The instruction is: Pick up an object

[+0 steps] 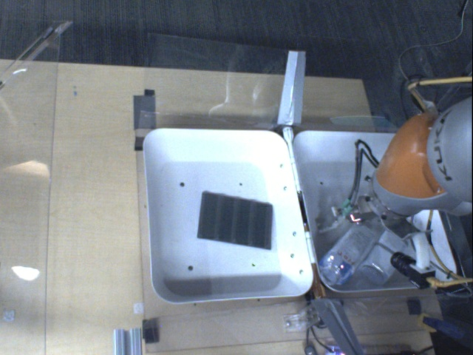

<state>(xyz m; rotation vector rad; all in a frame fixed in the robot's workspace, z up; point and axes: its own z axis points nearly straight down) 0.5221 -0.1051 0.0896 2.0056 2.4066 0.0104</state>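
A dark ribbed rectangular pad [235, 219] lies flat in the middle of the left bin [166, 161]. A clear plastic bottle [351, 254] with a bluish end lies tilted in the front of the right bin [325, 150]. The arm's orange band [409, 161] and grey wrist hang over the right bin. My gripper [354, 214] is low in that bin, just above the bottle's upper end and largely hidden under the wrist. Whether it touches the bottle I cannot tell.
A metal divider post [292, 87] stands behind the seam between the two bins. Cables and black fittings [410, 265] crowd the right bin's front right corner. A wooden bench top [74, 198] lies to the left of the bins.
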